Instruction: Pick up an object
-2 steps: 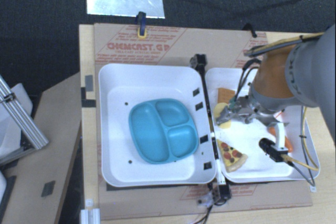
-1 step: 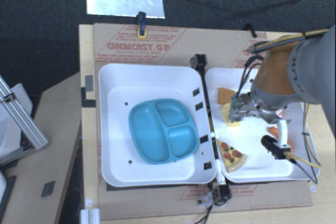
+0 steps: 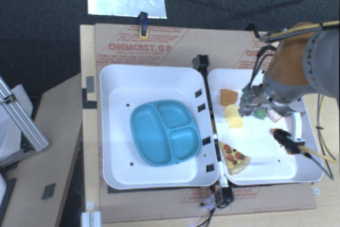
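The brown cardboard counter holds two white bins. The tool hangs by the small yellow block, light and hard; pinch its flat sides. I cannot tell its grip.

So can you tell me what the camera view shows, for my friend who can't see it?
A grey robot arm reaches from the right into the right white bin, its tool low beside a yellow block and an orange piece. A toy pizza slice lies nearer the front. The left white bin holds a blue divided plate.
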Controlling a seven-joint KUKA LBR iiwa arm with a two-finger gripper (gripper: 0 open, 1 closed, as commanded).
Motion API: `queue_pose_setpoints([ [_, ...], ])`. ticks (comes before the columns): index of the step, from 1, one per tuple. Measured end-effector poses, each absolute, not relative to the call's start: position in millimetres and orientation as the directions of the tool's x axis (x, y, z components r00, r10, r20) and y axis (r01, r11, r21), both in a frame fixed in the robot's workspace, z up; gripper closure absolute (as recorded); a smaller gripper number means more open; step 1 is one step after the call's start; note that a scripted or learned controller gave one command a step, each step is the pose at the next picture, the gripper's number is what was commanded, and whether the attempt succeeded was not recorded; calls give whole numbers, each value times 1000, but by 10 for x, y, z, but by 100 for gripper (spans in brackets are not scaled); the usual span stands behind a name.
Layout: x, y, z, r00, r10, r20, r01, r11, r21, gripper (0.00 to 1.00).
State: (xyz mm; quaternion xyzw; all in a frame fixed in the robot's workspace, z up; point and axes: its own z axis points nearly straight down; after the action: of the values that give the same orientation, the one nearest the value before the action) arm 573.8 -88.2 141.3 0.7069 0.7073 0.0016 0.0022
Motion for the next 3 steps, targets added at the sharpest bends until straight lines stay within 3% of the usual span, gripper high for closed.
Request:
queue_pose_setpoints([
  [2, 5697, -909, 2422, -4, 1000, -1, 1000, 4, 7, 100],
  [3, 5687, -321, 2475, -10, 1000, 2, 1000, 10, 3, 100],
])
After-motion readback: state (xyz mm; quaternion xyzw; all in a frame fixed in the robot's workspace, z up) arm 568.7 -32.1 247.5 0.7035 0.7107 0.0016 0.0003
